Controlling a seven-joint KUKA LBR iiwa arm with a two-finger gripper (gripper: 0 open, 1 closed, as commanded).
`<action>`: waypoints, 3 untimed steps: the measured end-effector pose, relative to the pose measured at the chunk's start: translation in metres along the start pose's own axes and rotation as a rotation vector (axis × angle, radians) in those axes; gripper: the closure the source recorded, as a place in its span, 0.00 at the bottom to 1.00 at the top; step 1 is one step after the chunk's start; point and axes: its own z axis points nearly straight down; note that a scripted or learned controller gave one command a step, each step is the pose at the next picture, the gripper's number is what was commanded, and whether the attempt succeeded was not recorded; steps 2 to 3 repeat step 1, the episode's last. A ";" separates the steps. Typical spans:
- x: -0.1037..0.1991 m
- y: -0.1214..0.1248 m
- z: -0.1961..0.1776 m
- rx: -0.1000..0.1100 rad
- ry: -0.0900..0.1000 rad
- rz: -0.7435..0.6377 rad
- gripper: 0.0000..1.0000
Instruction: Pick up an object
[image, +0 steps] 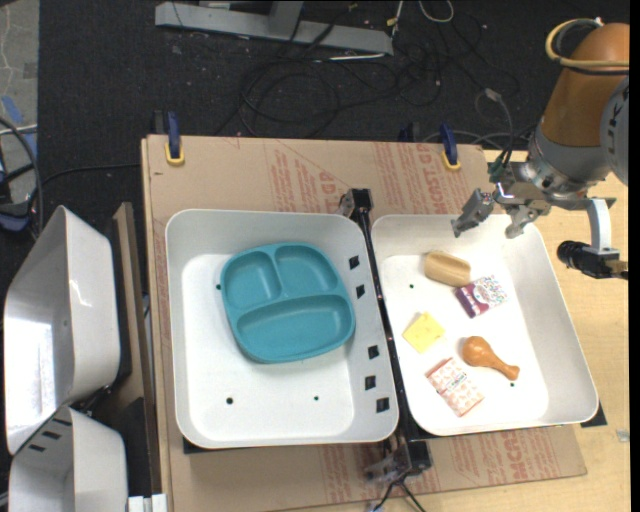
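Two white bins: left bin (190, 330), right bin (560, 330). The left bin holds one teal divided plate (288, 302). The right bin holds five items: one bread roll (447, 267), one cheese slice (423, 332), one chicken drumstick (488, 356), two packets (481, 295) (455, 386).

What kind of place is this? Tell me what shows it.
Probably a robotics lab bench set up for grasping trials: two white bins clamped onto cardboard, toy food such as a drumstick beside a teal divided plate, and loose cables on the floor behind.

High slanted overlook — both bins (190, 300)
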 end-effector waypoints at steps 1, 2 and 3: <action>0.000 0.003 -0.009 -0.013 -0.002 -0.002 0.00; 0.000 0.003 -0.009 -0.013 -0.002 -0.002 0.00; 0.000 0.003 -0.009 -0.013 -0.002 -0.002 0.00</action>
